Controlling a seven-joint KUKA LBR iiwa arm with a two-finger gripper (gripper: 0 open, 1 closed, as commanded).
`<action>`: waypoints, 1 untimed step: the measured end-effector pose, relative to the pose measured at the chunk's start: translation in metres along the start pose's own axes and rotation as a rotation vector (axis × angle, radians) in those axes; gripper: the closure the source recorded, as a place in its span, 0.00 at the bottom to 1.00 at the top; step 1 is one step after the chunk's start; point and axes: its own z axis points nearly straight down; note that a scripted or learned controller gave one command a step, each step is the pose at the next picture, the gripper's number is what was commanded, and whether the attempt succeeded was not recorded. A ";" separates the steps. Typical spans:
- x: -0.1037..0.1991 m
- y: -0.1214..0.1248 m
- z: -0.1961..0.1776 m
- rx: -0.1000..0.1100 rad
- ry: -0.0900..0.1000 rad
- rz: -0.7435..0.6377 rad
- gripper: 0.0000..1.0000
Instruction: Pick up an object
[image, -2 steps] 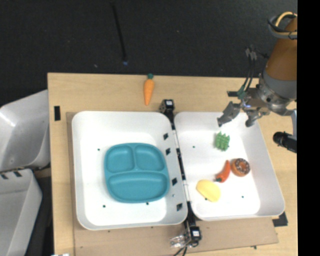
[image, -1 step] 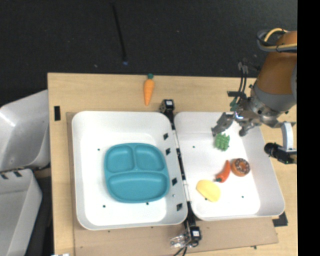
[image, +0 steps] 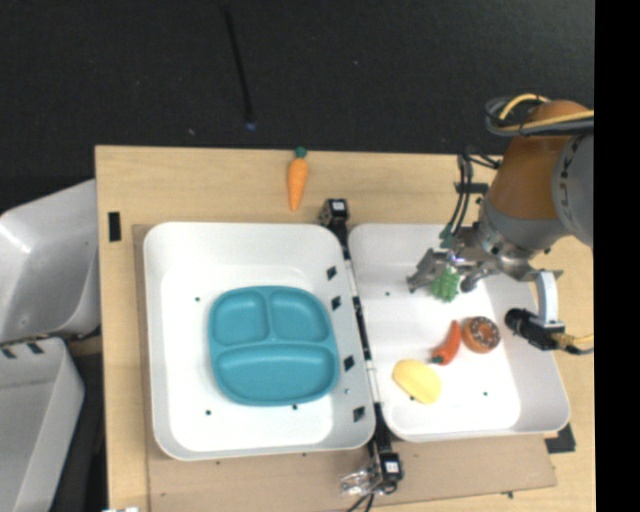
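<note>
One hand (image: 447, 272) sits low over a green object (image: 445, 287).

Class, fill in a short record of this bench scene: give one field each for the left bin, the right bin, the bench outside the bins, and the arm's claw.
left bin: blue divided tray
right bin: yellow item, red item, brown round item, green item
bench outside bins: carrot, beyond the left bin
claw: over the green item; grip cannot be judged
</note>
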 end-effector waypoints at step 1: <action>-0.004 -0.003 0.063 0.001 0.000 0.000 0.00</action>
